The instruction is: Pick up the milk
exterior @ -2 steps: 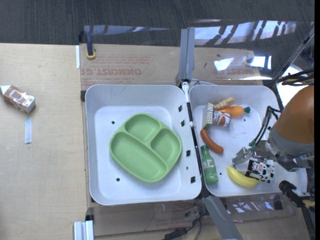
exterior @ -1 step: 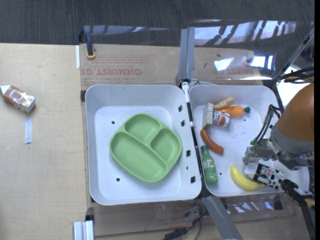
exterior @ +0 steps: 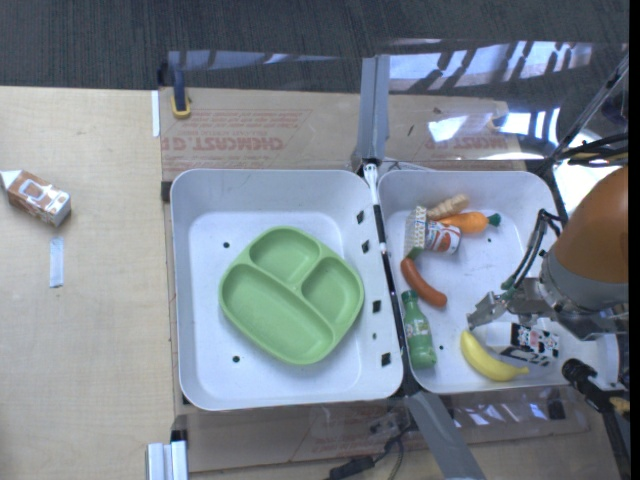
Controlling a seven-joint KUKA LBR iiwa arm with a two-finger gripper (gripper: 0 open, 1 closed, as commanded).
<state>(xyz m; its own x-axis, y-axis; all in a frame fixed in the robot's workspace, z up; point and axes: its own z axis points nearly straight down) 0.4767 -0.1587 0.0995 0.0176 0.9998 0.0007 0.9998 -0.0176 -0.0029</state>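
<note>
left bin (exterior: 195, 268): holding a green divided plate (exterior: 291, 294) lying flat, three compartments, sitting roughly mid-bin and tilted diagonally in view.
right bin (exterior: 500, 183): holding the food items and the gripper.
milk (exterior: 430, 232): small white carton with orange-red print, lying on its side in the upper left part of the right bin, well apart from the gripper.
carrot (exterior: 473, 223): orange with green tip, lying just right of the milk, touching or nearly touching it.
bread stick (exterior: 446, 206): tan piece lying just above the milk, angled.
sausage (exterior: 423, 281): reddish, curved, lying below the milk near the bin's left wall.
green bottle (exterior: 417, 330): lying lengthwise against the left wall of the right bin, below the sausage.
banana (exterior: 489, 358): yellow, lying at the bottom of the right bin, just beside the gripper.
gripper (exterior: 500, 308): hanging low over the lower right part of the right bin, above the banana; fingers' opening too unclear to tell, nothing visibly between them.
arm (exterior: 600, 238): orange band showing at the right edge, reaching in over the right bin.
small box (exterior: 38, 198): orange-white carton lying on the bench far left, outside both bins.
</note>
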